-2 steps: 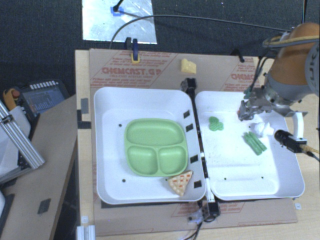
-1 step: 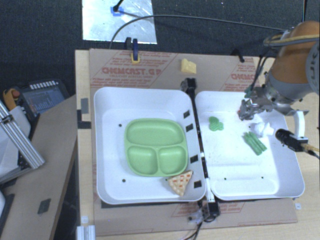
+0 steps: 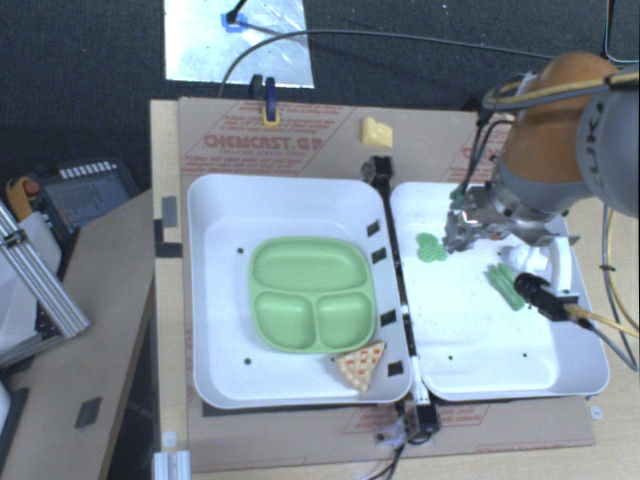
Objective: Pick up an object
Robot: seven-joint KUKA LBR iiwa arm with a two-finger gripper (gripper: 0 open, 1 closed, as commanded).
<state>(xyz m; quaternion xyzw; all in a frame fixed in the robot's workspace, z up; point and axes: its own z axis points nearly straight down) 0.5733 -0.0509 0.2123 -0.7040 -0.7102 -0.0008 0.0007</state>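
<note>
Here a small, flat, bright green piece (image 3: 431, 249) lies beside the fingers (image 3: 462, 230), whose spread is unclear.

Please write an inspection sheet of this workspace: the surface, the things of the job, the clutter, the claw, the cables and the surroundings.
Surface: brown board bearing two shallow white bins, left bin and right bin, side by side.
Job's things: green divided plate in the left bin, a pizza slice toy at its lower right corner; a small green piece and a green stick-shaped piece in the right bin.
Clutter: yellow block on the board behind the bins.
Claw: claw over the right bin, next to the small green piece; fingers hard to read.
Cables: a black cable runs across the dark floor.
Surroundings: shiny sheet on the floor; wooden table at the left with a handheld device.
</note>
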